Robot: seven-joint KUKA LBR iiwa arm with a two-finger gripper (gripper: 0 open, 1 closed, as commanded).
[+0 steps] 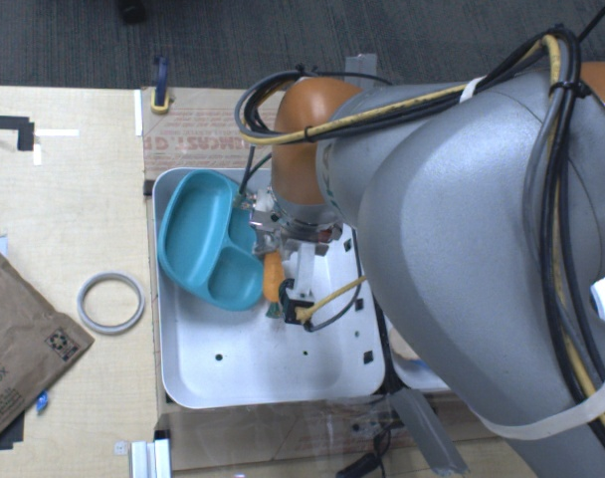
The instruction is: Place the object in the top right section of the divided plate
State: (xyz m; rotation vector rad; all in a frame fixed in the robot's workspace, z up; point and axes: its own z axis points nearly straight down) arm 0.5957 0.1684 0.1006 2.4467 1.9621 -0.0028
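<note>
- While hovering at the divided plate (208, 237) rim, gripper (276, 292) is seemingly pinching an orange object (271, 277).
- Next: shifting over top right section, then releasing.

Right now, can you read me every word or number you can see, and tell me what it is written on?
"BOX": printed on the brown cardboard piece at the left edge. Another line above it is cut off by the edge.
Red lettering: printed upside down on the cardboard sheet behind the white bin; too blurred to read.
Square printed code on the same brown cardboard piece: too small to read.
</note>
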